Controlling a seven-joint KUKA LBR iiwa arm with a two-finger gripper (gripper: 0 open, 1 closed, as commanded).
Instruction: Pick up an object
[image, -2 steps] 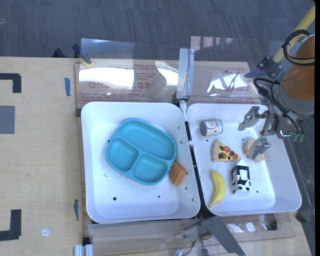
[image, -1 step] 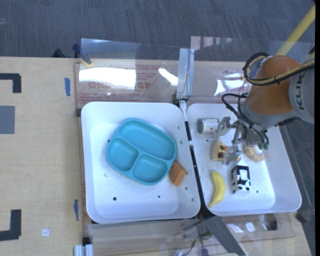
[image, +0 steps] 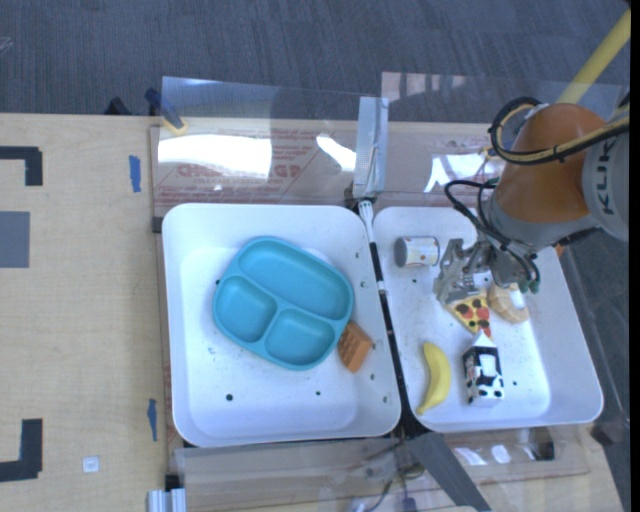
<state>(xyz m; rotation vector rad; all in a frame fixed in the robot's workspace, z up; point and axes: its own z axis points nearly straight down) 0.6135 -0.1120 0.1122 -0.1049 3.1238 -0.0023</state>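
In the right bin (image: 570, 390), my gripper (image: 462, 283) hangs low over the upper middle, open, with nothing visible between its fingers. Its tips stand just above a toy pizza slice (image: 473, 313). A tan bread piece (image: 511, 305) lies right of the slice, partly under the wrist. A small grey can (image: 417, 250) lies on its side to the gripper's left. Nearer the front are a yellow banana (image: 433, 376) and a black-and-white milk carton (image: 483, 373).
The left bin (image: 190, 400) holds a blue divided plate (image: 285, 301) and a brown toast-like piece (image: 354, 347) by its right wall. A clear upright panel (image: 370, 150) stands behind the wall between the bins. Cables loop around the orange wrist band (image: 545, 165).
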